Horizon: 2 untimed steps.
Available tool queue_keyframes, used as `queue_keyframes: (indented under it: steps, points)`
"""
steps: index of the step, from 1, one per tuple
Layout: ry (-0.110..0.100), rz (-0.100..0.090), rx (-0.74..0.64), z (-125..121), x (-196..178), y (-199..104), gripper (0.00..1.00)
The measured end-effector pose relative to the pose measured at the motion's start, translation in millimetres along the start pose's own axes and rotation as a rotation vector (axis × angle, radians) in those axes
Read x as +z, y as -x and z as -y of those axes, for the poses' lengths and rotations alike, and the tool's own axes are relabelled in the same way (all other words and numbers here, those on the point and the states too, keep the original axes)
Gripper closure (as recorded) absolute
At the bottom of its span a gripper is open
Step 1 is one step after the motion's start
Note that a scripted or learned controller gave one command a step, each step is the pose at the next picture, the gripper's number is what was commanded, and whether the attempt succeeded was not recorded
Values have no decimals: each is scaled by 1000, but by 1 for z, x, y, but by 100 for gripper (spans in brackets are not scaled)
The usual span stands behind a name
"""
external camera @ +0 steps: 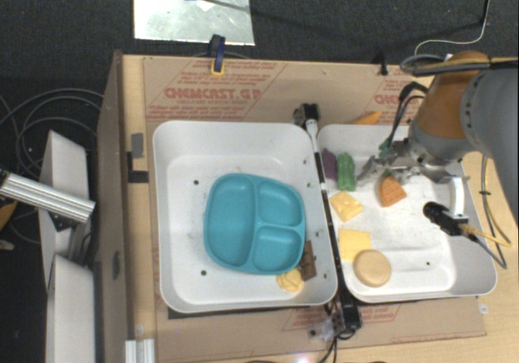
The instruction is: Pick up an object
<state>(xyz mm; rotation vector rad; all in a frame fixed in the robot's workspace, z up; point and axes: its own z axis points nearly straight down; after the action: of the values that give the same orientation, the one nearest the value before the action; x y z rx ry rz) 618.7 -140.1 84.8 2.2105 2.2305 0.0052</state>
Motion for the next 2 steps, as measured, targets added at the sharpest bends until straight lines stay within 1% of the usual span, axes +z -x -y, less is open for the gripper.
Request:
queue_keyframes:
  steps: [1,2]
  points:
    - [-5,2,9,32,1,13,0]
    - [1,2,6,30,-11,12,100]
